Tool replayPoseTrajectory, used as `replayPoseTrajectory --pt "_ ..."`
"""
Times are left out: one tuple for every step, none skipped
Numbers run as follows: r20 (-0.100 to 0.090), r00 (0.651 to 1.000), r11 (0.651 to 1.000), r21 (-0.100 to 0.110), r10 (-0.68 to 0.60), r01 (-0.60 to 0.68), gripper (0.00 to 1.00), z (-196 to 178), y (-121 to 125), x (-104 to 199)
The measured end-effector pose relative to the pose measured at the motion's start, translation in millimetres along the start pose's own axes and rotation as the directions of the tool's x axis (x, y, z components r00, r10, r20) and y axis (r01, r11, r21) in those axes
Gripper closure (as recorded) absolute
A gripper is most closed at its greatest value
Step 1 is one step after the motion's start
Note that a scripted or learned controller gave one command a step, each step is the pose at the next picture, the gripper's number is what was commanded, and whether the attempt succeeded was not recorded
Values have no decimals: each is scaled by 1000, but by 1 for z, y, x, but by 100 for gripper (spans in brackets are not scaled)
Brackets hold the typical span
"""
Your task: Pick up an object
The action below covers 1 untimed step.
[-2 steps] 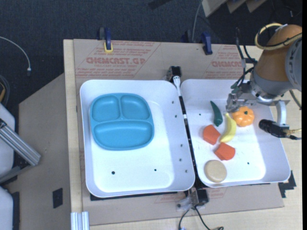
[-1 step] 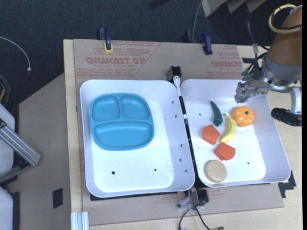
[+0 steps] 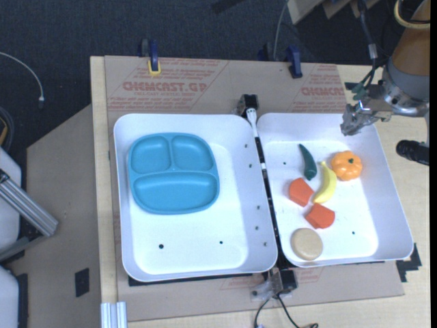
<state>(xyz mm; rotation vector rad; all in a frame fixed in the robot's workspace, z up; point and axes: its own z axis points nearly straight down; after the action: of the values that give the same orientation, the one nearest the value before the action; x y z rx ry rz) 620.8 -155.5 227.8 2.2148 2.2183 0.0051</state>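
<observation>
In the right bin (image 3: pixel 382 224) lie a dark green pepper (image 3: pixel 308 161), a yellow banana (image 3: pixel 326 184), an orange pumpkin-like piece (image 3: pixel 346 165), two red-orange blocks (image 3: pixel 300 191) (image 3: pixel 319 216) and a tan round disc (image 3: pixel 306 243). My gripper (image 3: pixel 354 124) hangs over the bin's far right corner, above and apart from the orange piece. Nothing shows between its fingers, and their spacing is too small to read.
The left bin (image 3: pixel 205 251) holds a blue divided plate (image 3: pixel 174 172). Blue clamps (image 3: pixel 153 57) (image 3: pixel 294 61) grip the cardboard base at the back edge. A black bracket (image 3: pixel 249 104) sits between the bins at the far side.
</observation>
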Motion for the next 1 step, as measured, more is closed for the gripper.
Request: replayPoseTrajectory --pt "0 1000 1000 -1 0 0 100 -54 2 0"
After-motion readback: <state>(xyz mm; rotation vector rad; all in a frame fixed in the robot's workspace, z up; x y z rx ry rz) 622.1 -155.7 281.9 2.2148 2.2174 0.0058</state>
